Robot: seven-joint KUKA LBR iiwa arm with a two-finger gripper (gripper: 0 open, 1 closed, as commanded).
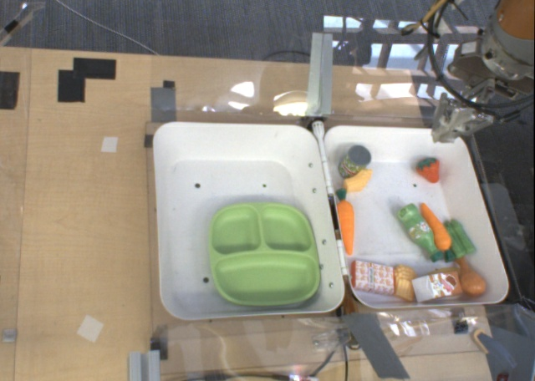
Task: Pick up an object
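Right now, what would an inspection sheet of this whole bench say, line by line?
Surface: wooden bench bearing two white bins, left bin and right bin.
Job's things: right bin holds a strawberry, carrot, can, green packet, snack box.
Clutter: green tray in left bin.
Grippers: gripper above right bin's far right corner, holding nothing seen.
Cables: yellow and black cables on arm.
Surroundings: grey carpet.

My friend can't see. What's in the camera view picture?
Two shallow white bins sit side by side: the left bin holds a green divided plate, and the right bin holds toy food, including an orange carrot and a red strawberry. The robot's gripper hovers over the right bin's far corner.
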